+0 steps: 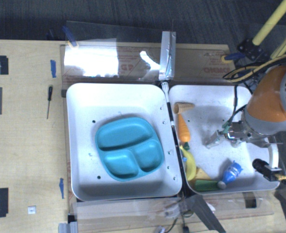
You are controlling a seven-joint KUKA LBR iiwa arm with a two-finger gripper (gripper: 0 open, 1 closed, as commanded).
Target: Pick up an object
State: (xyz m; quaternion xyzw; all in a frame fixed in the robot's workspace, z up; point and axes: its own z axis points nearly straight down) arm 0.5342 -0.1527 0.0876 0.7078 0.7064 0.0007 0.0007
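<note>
My gripper [213, 140] hangs over the right bin [208, 101], fingers slightly parted, holding nothing. The blue bottle [230, 173] lies nearby toward the front wall — light, stiff, probably slick plastic. I'd pinch it across its middle.

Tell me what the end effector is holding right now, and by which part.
Nothing seems held. The end effector hangs over bare floor of the right bin, apart from the carrot, banana and blue bottle. Nothing shows between its tips.
</note>
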